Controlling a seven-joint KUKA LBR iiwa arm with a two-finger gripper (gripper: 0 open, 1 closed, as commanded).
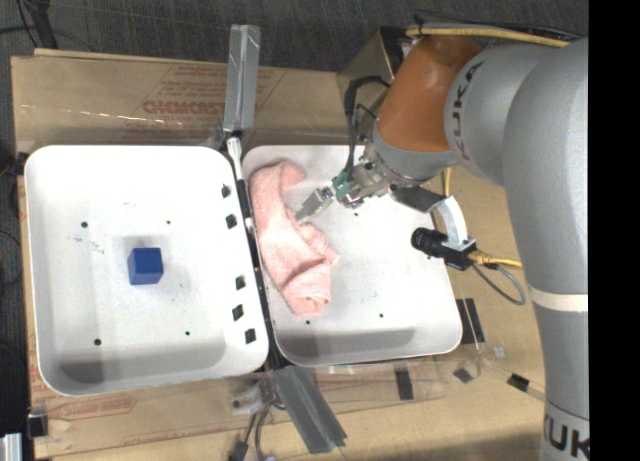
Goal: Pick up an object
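A rolled pink towel [288, 239] lies along the left side of the right bin [400, 299]. A small blue cube [146, 265] sits in the left bin [120, 349], left of its middle. My gripper [312, 203] hangs low over the upper part of the right bin, its tip right at the towel's upper right edge. The finger tips are small and partly blend with the towel and the bin floor.
A grey metal bar [240, 89] rises behind the seam between the two bins. Black clips line the divider [243, 249]. The arm's wrist and a black cable fitting [440, 244] hang over the right bin's right half. Cardboard lies under both bins.
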